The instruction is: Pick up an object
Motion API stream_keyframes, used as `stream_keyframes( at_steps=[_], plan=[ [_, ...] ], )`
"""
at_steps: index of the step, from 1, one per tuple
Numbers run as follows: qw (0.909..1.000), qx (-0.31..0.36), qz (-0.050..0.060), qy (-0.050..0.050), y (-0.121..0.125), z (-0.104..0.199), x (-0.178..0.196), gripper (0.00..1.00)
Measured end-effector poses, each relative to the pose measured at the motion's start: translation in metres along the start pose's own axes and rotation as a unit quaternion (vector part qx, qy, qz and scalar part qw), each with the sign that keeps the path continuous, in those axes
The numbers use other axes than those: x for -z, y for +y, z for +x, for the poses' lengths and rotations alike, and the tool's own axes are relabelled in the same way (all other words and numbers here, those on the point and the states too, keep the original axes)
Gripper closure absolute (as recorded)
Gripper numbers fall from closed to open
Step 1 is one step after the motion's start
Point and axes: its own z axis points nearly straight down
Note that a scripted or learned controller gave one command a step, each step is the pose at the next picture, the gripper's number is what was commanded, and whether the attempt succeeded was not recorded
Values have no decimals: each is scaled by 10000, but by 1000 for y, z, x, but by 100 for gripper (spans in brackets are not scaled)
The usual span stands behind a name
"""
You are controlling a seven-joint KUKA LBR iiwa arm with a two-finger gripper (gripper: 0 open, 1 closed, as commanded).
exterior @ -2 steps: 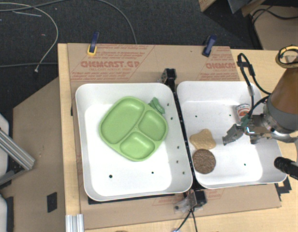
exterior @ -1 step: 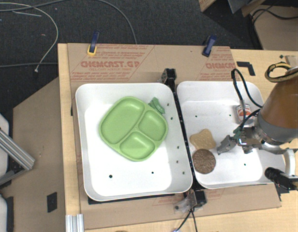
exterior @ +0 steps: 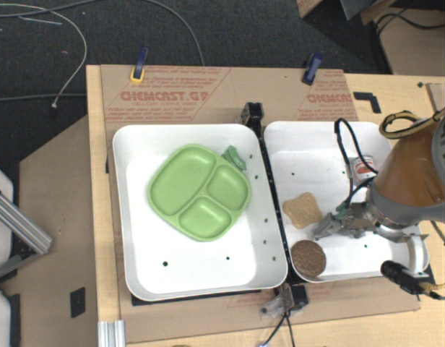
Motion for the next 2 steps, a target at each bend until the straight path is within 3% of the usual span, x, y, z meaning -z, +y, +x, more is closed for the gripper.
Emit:
stream_keyframes(
  at_steps=[1, 2],
  plan=[
    [10000, -4, -11, 0, 1, 0, 11, 100],
    [10000, 8, -35, -16, 1, 2, 54, 100]
  ],
)
